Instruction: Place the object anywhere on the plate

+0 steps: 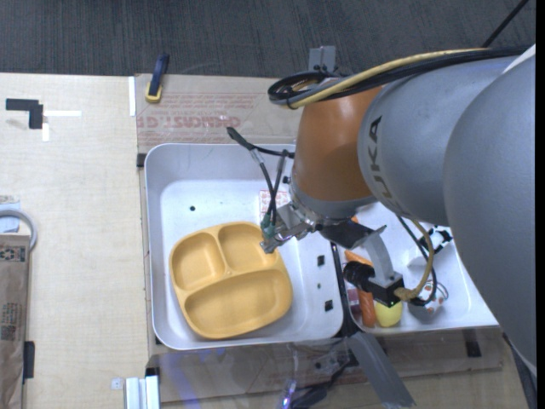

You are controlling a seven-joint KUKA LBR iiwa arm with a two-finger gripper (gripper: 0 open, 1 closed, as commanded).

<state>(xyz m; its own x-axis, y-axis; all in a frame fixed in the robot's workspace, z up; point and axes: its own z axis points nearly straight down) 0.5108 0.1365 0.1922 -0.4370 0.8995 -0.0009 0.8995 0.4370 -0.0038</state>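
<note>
A yellow plate (230,301) with three compartments lies in the left white bin (153,228), toward its front left. My gripper (271,231) hangs low over the plate's upper right rim, just beneath the orange wrist band (328,156). Something small and greenish shows at the gripper's tip, but I cannot make out what it is. In the right bin (477,313) lie an orange object (359,274), a yellow-green object (388,314) and a small greyish item (426,303), all partly hidden by the arm.
The big grey arm (460,169) covers most of the right bin and the wall between the bins. Cables loop off the wrist above the left bin's back half. A blue and yellow clamp (156,79) sits on the cardboard (204,113) behind the bins.
</note>
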